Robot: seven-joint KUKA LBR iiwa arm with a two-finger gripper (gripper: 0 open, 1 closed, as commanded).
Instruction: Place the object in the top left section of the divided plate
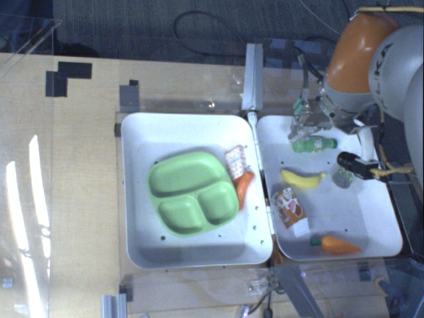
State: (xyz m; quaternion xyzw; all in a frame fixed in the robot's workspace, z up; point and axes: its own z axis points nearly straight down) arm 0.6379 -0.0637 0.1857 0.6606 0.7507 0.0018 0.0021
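Gripper [306, 121] hung over the green bottle [315, 144] at the right bin's [371, 244] far edge; grasp state could not be told. Advised a centred grip before carrying to the divided plate [192, 192] in the left bin [142, 244]

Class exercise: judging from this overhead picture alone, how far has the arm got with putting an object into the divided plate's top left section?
Done: nothing yet; the green divided plate in the left bin holds no object. In hand: the gripper hangs over the right bin, right above the green bottle. Left: grasping an object, carrying it across and releasing it in the top left section.
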